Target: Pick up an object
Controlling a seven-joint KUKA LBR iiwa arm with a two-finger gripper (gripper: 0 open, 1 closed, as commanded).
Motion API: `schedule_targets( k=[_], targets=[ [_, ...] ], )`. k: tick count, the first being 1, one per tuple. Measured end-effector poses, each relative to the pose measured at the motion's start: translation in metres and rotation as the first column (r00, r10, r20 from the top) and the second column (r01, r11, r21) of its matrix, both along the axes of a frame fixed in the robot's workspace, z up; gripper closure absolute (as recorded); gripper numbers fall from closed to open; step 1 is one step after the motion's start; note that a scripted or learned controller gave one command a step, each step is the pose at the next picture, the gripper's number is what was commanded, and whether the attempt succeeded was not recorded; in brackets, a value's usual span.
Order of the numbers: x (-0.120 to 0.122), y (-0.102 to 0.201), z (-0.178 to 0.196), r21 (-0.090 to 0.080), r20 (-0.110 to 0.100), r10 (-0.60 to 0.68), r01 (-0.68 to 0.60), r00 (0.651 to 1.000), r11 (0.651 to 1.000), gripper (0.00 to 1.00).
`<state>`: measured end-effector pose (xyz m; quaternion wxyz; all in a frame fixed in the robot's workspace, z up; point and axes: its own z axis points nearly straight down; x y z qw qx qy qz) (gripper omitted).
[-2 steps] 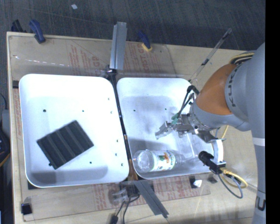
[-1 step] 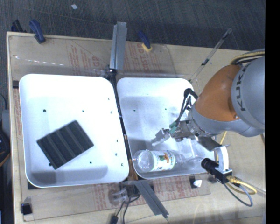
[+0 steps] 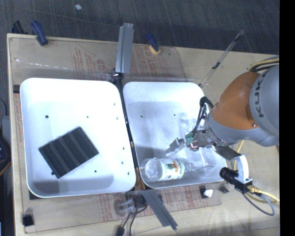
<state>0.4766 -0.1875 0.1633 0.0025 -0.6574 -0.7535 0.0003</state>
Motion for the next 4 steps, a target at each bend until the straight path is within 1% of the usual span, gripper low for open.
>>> schedule_targets(
  k=[1,2,3,4],
  targets=[
    [0.000,-0.022,-0.010,-0.001,0.002,0.041,-0.041,0.999,0.999,0.00],
    [0.001,-0.011,-0.027,-0.001,0.003,0.119,-0.119,0.993,0.993,0.00],
    [0.001,-0.021,-0.018,-0.003,0.005,0.236,-0.236,0.972,0.972,0.00],
    [0.001,-0.014,-0.002,-0.005,0.006,0.270,-0.270,0.963,0.963,0.00]
  ],
)
